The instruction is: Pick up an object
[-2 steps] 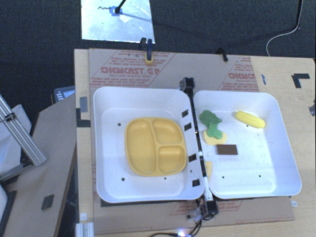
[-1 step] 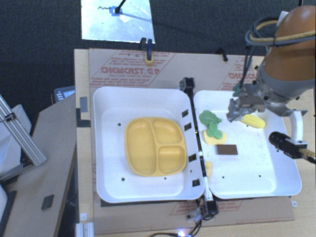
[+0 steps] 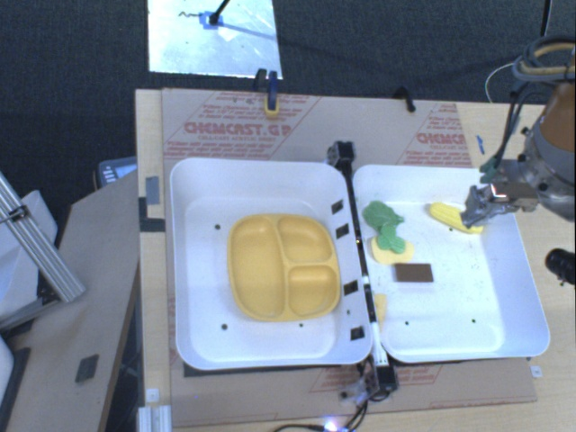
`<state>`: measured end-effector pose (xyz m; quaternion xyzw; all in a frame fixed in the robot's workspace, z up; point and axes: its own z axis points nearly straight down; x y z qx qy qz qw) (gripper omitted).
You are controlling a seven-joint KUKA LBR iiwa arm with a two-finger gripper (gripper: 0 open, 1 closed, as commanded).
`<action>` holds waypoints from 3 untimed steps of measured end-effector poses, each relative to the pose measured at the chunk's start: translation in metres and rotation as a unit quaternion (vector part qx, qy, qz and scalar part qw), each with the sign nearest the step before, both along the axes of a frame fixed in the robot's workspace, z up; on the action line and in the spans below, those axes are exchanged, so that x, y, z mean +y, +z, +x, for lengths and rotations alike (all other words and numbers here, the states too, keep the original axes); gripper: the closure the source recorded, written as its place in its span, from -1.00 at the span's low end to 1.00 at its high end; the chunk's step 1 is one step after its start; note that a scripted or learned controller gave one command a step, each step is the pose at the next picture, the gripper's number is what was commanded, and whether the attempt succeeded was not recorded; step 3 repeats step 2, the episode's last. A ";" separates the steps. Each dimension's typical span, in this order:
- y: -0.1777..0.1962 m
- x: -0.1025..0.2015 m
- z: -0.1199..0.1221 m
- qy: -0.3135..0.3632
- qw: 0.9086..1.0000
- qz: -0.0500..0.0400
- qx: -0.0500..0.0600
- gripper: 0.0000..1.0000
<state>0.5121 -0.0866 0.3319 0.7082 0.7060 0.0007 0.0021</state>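
Gripper (image 3: 477, 212) sits over the yellow object's (image 3: 445, 213) right end.

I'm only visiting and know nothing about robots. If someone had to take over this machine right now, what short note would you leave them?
Gripper: low in the right bin, at the yellow banana-like toy near the far side. I cannot tell if it has a grip.
Other items in that bin: green leafy toy, pale yellow slice beneath it, brown block.
Left bin: yellow divided plate.
Done: arm has reached an object.
Left: confirm the grasp and lift it.
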 end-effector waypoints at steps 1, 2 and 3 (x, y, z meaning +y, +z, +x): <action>0.029 -0.094 -0.004 -0.002 1.000 -0.002 -0.001 1.00; 0.133 -0.116 -0.004 0.001 1.000 -0.003 -0.005 1.00; 0.133 -0.116 -0.004 0.001 1.000 -0.003 -0.005 1.00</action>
